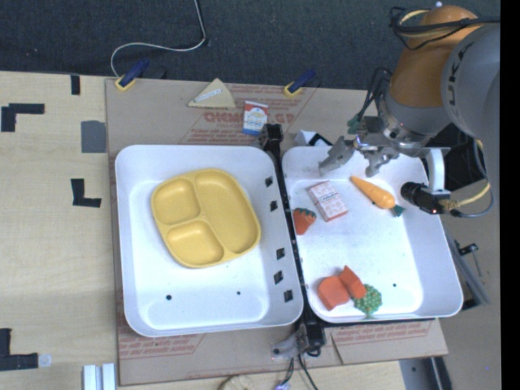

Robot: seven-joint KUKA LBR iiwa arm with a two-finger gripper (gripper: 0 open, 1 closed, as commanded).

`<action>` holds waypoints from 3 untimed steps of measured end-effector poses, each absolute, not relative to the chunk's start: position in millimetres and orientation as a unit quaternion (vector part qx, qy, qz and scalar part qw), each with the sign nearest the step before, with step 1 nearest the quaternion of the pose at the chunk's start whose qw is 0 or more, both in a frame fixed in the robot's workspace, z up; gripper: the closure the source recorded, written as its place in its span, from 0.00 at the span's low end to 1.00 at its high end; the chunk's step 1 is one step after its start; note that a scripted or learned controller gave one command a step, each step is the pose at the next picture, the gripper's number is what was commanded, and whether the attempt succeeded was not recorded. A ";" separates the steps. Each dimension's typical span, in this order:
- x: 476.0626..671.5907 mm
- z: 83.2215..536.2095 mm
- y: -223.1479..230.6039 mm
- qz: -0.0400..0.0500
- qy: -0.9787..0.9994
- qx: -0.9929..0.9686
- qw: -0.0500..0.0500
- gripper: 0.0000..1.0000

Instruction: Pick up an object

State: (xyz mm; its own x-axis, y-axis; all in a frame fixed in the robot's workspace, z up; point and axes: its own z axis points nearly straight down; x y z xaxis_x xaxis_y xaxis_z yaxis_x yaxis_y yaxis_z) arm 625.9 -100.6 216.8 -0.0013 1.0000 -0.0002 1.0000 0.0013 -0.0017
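Note:
My gripper (355, 159) hangs over the far edge of the right bin (422, 291), its two grey fingers (331, 158) spread apart and open, with nothing between them. Just below and right of it lies an orange toy carrot (374, 192). A small pink-white box (327, 200) rests below the gripper. A red strawberry-like piece (304, 219) sits at the bin's left wall. Near the front lie orange-red blocks (338, 288) beside a green broccoli-like piece (369, 300).
The left bin (138, 299) holds a yellow divided plate (204, 216). Behind the bins, on the cardboard, lie a small red-white-blue carton (255, 118) and a tan wedge (213, 95). A black divider with clips (281, 218) runs between the bins.

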 end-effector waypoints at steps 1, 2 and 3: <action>640.8 104.7 -145.7 0.002 -0.707 -0.707 0.002 0.00; 633.4 86.5 -136.7 -0.001 -0.708 -0.707 -0.002 0.00; 633.2 96.4 -137.6 0.000 -0.707 -0.707 -0.002 1.00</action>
State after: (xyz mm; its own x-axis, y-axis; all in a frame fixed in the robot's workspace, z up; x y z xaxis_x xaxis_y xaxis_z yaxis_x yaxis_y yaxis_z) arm 633.2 -137.6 96.4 -0.0009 1.0000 -0.0027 1.0000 0.0010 0.0031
